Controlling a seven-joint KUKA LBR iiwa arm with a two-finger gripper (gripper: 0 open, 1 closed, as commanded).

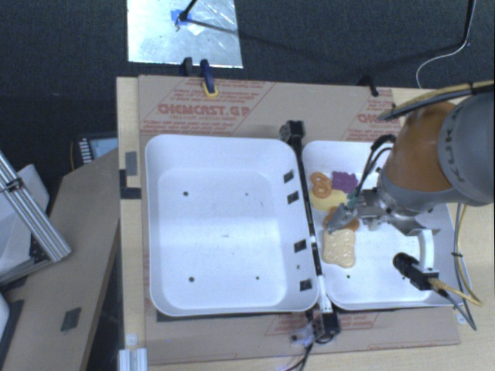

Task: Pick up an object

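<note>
My gripper [346, 213] reaches down into the right bin [379, 288], close to its left side. A small brown piece [337, 222] lies right at its tip; whether it is gripped is unclear. A pale tan, bread-like piece [339, 248] lies just in front of the tip. Behind the tip are a yellow piece [333, 198], an orange ring-shaped piece [319, 182] and a purple piece [344, 181]. The grey arm with its orange band [421, 157] covers the right bin's far right part.
The left bin [224, 222] stands beside the right one, with a black divider strip [304, 207] between them. Both rest on a cardboard sheet [224, 108]. A shiny metal plate [184, 20] lies beyond the bench.
</note>
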